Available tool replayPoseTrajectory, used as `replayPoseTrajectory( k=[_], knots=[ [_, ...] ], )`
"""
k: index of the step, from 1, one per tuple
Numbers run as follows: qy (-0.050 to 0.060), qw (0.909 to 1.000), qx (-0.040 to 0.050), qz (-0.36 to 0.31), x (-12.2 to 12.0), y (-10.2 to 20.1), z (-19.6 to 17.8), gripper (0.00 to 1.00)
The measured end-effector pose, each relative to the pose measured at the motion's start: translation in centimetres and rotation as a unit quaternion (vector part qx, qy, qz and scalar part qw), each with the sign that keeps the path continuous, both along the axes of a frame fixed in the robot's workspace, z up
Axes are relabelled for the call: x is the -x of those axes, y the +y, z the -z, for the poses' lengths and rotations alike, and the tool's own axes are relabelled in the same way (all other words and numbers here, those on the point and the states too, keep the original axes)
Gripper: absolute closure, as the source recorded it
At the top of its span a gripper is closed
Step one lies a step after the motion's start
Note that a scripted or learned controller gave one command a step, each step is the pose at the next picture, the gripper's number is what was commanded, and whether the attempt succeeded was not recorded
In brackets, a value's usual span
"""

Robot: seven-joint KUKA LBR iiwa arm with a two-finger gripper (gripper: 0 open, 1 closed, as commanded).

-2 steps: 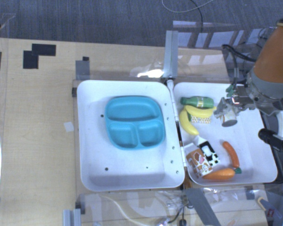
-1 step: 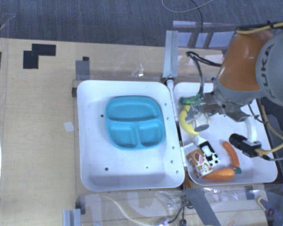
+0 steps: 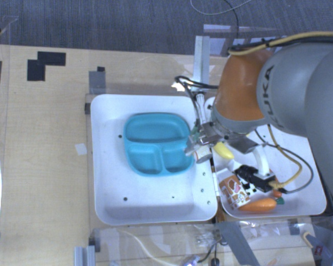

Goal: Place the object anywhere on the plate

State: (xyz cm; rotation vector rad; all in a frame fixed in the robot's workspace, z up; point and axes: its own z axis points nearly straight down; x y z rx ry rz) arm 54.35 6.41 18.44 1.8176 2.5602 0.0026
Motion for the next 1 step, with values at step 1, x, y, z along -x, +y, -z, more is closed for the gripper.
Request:
replayPoseTrajectory(
  k=[1],
  knots=[
    [-0.002,0.9758,0.0004,-0.219,-1.96,5.31,-2.03,1.00]
  ],
)
